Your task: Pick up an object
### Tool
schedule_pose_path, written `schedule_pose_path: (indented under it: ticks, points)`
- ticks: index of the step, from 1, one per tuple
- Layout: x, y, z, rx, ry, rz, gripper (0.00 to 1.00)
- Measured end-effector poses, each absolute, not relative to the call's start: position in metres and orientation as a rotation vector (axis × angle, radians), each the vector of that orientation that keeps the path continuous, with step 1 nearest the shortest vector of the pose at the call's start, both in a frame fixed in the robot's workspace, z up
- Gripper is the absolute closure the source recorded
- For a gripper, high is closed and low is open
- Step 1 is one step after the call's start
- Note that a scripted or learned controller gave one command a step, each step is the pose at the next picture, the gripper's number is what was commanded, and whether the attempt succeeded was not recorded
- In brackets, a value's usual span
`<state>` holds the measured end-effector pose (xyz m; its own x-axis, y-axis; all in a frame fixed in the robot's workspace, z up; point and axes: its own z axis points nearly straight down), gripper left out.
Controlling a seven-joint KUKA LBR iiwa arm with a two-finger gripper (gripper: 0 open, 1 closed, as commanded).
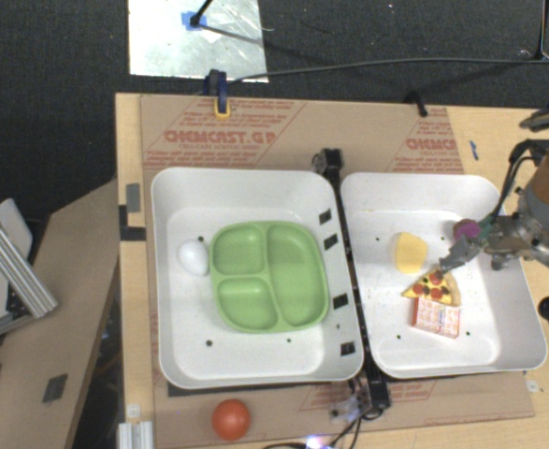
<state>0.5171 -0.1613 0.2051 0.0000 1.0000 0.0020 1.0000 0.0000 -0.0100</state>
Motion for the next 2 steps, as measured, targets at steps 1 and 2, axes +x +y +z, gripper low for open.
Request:
schedule_pose_path:
  ticks: [1,2]
  points:
    - [0.52,-0.161,0.211,-2.219,-2.225,-0.001,0.0]
    - [0.516,-0.16,0.168,-2.219,-2.222,0.001,0.0]
